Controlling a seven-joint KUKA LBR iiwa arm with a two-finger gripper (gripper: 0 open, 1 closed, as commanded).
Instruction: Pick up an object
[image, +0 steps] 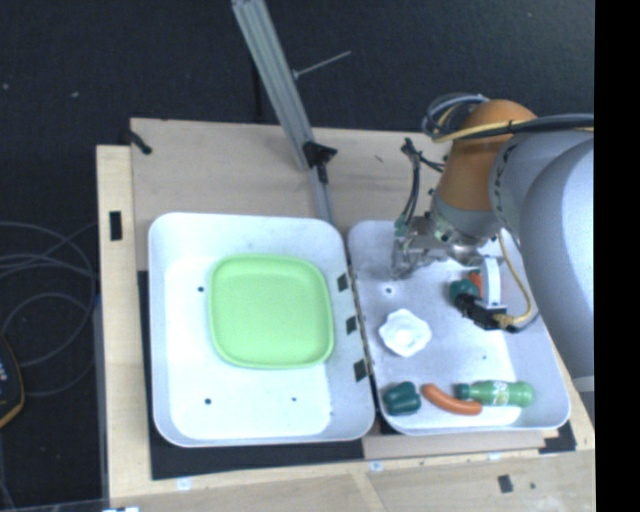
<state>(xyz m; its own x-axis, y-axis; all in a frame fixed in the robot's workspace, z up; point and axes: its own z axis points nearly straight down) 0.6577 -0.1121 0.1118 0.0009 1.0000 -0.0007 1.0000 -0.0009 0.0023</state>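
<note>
The right bin (520, 350) holds several things. A white crumpled cup-like piece (404, 332) lies near its middle. Along the front wall sit a dark green block (402, 398), an orange carrot-shaped piece (450, 399) and a green bottle (495, 393) lying on its side. My gripper (402, 262) hangs low over the bin's back left corner, above bare floor, and I see nothing in it. It stands well behind the white piece.
The left bin (180, 300) carries a light green square plate (270, 310). A grey metal pole (285, 90) slants in from the back. A dark fitting with cables (480, 305) hangs beside the wrist over the right bin. The arm's grey body covers the right side.
</note>
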